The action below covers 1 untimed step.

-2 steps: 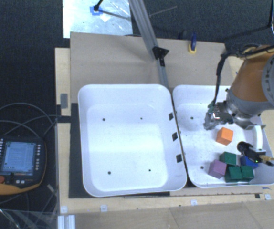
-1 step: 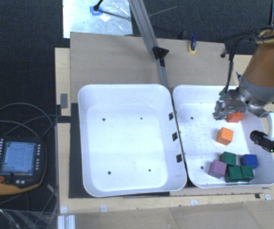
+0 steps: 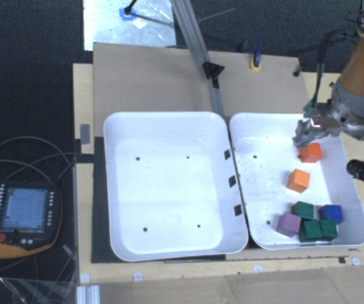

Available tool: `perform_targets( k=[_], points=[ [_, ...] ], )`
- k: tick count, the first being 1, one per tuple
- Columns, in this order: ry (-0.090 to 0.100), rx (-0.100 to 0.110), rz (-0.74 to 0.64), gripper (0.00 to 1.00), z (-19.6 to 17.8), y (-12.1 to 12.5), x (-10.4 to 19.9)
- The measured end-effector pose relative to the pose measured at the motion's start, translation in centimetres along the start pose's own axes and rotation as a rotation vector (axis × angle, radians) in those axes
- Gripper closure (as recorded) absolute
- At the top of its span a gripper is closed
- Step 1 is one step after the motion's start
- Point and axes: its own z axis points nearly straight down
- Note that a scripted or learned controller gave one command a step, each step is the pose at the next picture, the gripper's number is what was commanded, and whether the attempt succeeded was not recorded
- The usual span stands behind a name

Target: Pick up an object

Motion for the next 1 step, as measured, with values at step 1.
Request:
perform_targets(
  k=[1],
  points=[
    [0.002,0.004,-0.005,1.0,-0.23,1.73,4.22]
  ],
)
